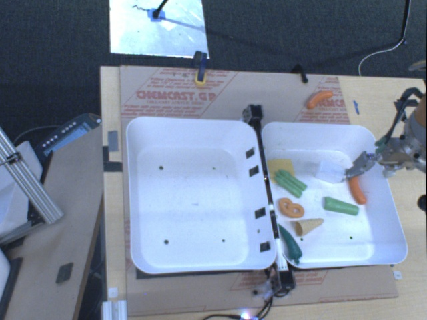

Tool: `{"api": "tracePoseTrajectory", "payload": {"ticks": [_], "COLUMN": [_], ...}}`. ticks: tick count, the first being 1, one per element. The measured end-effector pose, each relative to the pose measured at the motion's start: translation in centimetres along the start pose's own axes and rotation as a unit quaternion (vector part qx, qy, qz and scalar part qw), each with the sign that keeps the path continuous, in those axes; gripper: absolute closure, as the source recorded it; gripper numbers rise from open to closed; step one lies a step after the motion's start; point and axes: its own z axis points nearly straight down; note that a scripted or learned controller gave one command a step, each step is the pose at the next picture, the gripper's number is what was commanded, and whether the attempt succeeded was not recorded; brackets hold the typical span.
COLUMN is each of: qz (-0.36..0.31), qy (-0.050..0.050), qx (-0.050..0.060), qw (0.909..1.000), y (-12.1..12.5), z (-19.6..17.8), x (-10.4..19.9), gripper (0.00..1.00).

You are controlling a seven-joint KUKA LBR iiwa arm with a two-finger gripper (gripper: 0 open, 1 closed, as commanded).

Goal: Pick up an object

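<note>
Right bin (373, 139): green pieces, pretzel (290, 208), cone (308, 226), orange sausage (358, 191) (jaws (353, 171) above, state unclear).

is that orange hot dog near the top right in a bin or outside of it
Outside. The orange hot dog lies on the brown board beyond the right bin's far rim, apart from it.

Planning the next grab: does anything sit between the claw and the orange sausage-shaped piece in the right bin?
Nothing visible does. The claw hangs at the right bin's right side, right above the orange sausage-shaped piece. The green piece lies to the sausage's left, off that path.
</note>
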Motion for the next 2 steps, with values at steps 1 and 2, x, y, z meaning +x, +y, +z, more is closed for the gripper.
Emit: {"api": "tracePoseTrajectory", "payload": {"ticks": [1,2], "qz": [-0.002,0.0], "qy": [0.0,-0.003], "qx": [-0.002,-0.008], "qw": [1.0,1.0], "y": [0.1,-3.0], "z": [-1.1,-15.5], "x": [0.0,-1.4], "gripper": [1.0,1.0]}}
